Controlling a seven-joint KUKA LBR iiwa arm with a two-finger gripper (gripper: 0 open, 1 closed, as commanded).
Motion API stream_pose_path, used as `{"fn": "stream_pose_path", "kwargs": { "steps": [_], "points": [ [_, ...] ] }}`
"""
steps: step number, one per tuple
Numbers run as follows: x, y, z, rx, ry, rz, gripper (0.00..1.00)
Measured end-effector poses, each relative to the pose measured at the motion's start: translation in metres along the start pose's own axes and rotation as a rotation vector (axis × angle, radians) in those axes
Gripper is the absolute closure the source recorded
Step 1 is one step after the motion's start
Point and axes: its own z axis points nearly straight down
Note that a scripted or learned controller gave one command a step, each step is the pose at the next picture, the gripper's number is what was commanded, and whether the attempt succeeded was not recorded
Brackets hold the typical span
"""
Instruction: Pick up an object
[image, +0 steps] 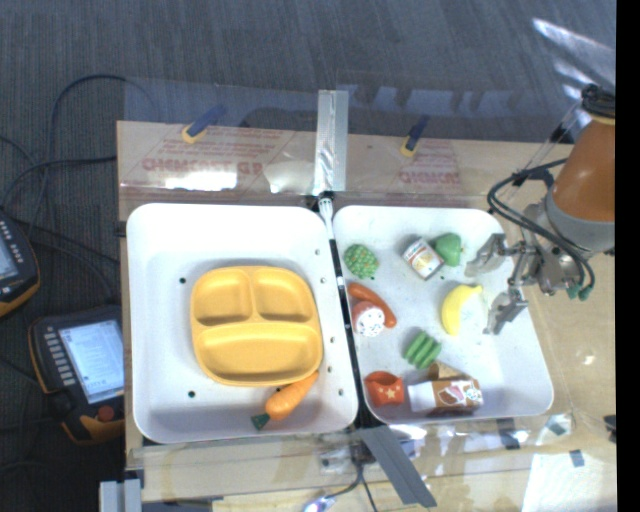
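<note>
Two shallow white bins sit side by side on the bench. The left bin (150, 330) carries a yellow divided plate (256, 323) near its middle. An orange toy carrot (290, 397) lies just off the plate's lower right corner, touching or nearly touching the plate, close to the bin's front edge.

The right bin (520, 385) carries the smaller pieces. A green bumpy ball (361, 261) sits near the bin's upper left corner. A small can with a label (423, 257) lies tilted toward the back edge, with a green rounded piece (449, 247) touching its right side. A yellow lemon (460, 307) rests toward the right edge. A red-and-white strawberry piece (368, 313) lies against the left wall. A green ridged piece (422, 349) sits near the middle. At the front edge, a red-orange cup-like piece (383, 388) is just beside a brown carton (446, 393) lying on its side.

The arm (588, 180) comes in over the right bin's upper right corner, orange band showing. The gripper (498, 283) hangs over the bin's right edge, fingers spread wide with nothing between them. One fingertip is just right of the lemon; I cannot tell whether it touches.
</note>
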Motion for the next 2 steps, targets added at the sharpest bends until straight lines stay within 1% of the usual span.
{"fn": "stream_pose_path", "kwargs": {
  "steps": [1, 2],
  "points": [
    [-0.011, -0.002, 0.108, 0.003, -0.014, 0.129, 0.0],
    [0.004, 0.033, 0.108, 0.002, -0.015, 0.152, 0.0]
  ]
}}
